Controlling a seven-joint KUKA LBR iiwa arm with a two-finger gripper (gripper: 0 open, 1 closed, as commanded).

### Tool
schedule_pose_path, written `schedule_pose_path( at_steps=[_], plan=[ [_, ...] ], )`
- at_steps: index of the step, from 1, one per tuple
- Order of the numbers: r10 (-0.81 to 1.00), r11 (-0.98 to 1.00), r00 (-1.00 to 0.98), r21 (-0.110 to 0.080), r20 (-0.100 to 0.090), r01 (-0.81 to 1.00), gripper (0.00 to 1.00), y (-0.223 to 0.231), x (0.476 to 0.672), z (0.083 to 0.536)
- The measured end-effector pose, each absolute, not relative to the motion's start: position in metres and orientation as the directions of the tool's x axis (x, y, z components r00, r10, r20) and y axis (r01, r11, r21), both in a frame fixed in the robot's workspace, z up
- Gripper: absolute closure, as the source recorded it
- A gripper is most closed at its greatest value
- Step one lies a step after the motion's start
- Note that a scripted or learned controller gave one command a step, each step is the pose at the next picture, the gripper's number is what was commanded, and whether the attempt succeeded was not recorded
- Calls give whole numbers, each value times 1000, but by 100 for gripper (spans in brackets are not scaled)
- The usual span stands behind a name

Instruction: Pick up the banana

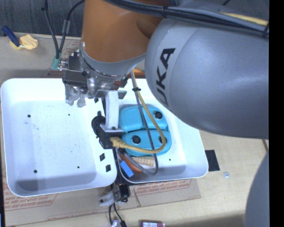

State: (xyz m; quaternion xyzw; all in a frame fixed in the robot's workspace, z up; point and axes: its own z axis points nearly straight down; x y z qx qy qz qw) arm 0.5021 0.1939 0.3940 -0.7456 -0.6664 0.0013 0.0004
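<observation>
The pincer [75, 97] hangs over the left bin's [9, 126] back edge; clenched or released, I cannot tell. Just to its right in the view, a blue plastic thing [132, 122] lies in the right bin [190, 161]. Where the banana lies I cannot tell, as the arm [217, 70] covers much there. A blind grab could therefore seize the wrong thing. Beyond, the arm's shell reads "KA".

Arm [213, 70]: big rounded housing, smooth light grey, soft sheen along its upper curve. Black block lettering [166, 74] on the housing's side, running vertically; "KA" readable, the rest cut off by the curve. Orange band [111, 22] above the wrist: wide, matte, cylindrical. Below it a pale grey ring [109, 66]. Dark cables [189, 11] run across the top of the housing. Gripper [75, 100]: silvery metal with darker fittings; details too small to tell. A second grey link [258, 193] sits at lower right.
</observation>
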Motion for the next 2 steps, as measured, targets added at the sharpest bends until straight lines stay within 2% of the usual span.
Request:
schedule_pose_path(
  at_steps=[1,2],
  plan=[
    [927,-376,376,-1,-2,927,100,133,603,432],
    [759,-652,652,-1,-2,759,100,74,646,429]
  ],
)
